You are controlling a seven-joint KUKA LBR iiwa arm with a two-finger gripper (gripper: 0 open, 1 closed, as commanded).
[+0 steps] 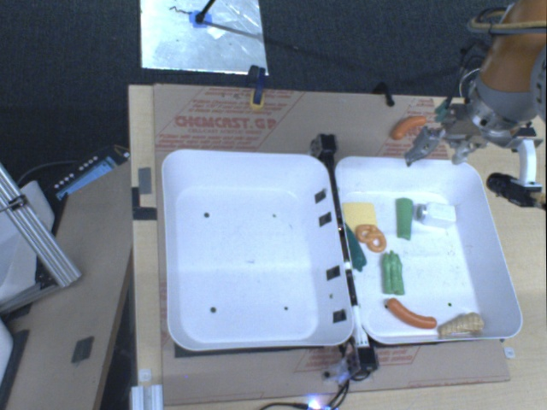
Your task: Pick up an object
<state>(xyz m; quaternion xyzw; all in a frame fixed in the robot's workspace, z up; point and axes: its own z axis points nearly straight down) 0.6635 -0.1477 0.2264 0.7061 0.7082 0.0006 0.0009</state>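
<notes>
Cardboard (214, 118) under two white bins (248, 254); dark carpet (68, 49) beyond; gripper (440, 146) spread apart, holding nothing.

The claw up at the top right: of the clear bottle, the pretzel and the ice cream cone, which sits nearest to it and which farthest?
From the claw:
1. Clear bottle, upper part of the right bin, just below the claw.
2. Pretzel, near the divider between the bins.
3. Ice cream cone, front corner of the right bin, farthest.
</notes>
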